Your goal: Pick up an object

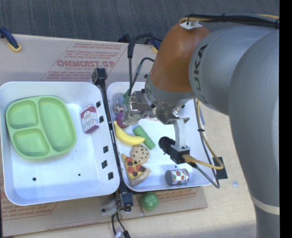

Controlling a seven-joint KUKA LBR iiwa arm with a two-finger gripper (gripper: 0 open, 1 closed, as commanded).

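The arm (220, 63) is reached over the right bin (205, 180); gripper (127, 104) state cannot be told. In that bin are seen a banana (127, 136), pizza slice (134, 171), cookie (140, 154), can (177, 177).

Wooden bench (225, 217) – cardboard sheet (81, 58), two white bins (61, 187) on it, green ball (149, 201) at cardboard's front edge

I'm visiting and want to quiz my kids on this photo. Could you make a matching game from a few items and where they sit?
Things:
1. green divided tray
2. banana
3. small can
4. green ball

Places:
A. right bin, near front edge
B. on the cardboard, outside both bins
C. left bin
D. right bin, beside the divider

Pairs: 1-C, 2-D, 3-A, 4-B
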